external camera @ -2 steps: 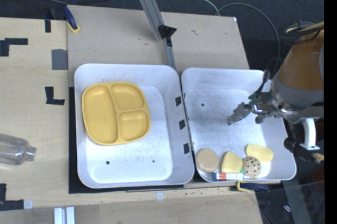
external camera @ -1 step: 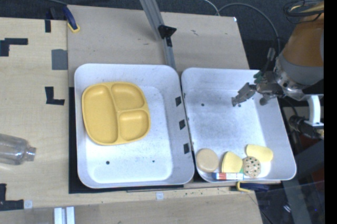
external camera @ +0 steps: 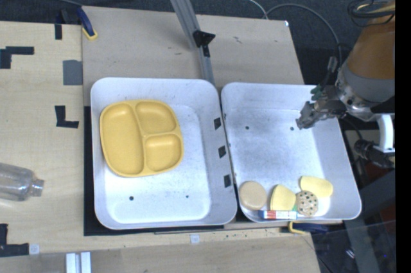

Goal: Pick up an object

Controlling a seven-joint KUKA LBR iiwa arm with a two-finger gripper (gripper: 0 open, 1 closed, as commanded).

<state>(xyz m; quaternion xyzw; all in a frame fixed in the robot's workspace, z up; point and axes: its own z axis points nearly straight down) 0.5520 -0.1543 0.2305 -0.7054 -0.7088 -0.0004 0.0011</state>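
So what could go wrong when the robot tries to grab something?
The small things sit bunched together in the near corner of the right bin, touching each other, so the gripper might bump several at once or push one against the bin wall instead of lifting it. The gripper now hangs near the bin's far side, well away from the pile, so it could also close on nothing.

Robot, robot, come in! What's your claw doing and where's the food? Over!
Gripper over right bin, upper right side. Toy food pieces clustered at bin's near edge, untouched. Yellow divided plate in left bin.
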